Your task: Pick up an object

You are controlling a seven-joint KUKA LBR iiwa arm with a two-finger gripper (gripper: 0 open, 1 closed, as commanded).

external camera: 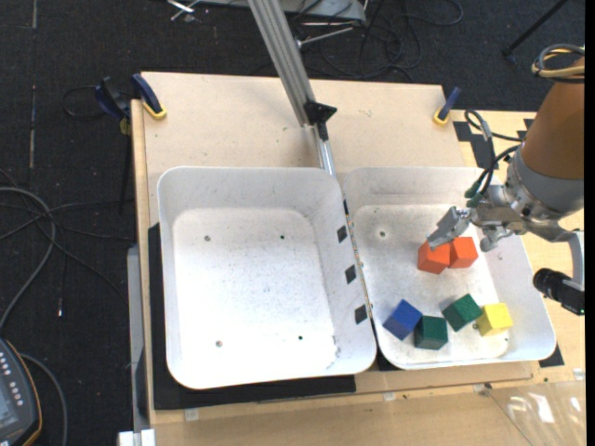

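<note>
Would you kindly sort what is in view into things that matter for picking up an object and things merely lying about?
For the job: hand; orange blocks; blue block; two green blocks; yellow block; right bin.

Lying about: left bin; corner clamps; metal pole; floor cables.

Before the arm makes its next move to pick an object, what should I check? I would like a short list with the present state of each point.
1. Claw is over the right bin: ok.
2. A target lies under the claw: ok, the two orange blocks sit just below it.
3. Target stands free of neighbours: not ok, the two orange blocks touch each other.
4. A block is between the claw's tips: cannot tell from this angle.
5. Other blocks are out of the way: ok, the blue block, two green blocks and yellow block lie nearer the front rim.
</note>
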